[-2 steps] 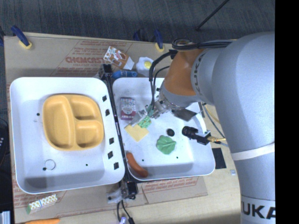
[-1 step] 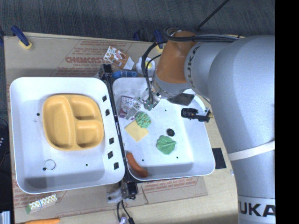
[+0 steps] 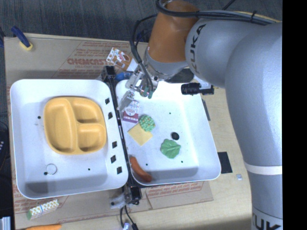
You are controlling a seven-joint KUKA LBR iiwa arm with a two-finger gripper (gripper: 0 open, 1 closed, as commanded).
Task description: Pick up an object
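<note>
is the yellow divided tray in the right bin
No, the yellow divided tray lies in the left bin.

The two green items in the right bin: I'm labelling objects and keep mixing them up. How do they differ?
The green ball is round with a bumpy, speckled, lighter green surface; the green leaf is flat, darker and irregular in outline. The ball touches the yellow slice near the bin's middle; the leaf lies apart, nearer the front right, beside a small black disc. Both are green, of like size, and rest loose on the floor of the right bin.
</note>
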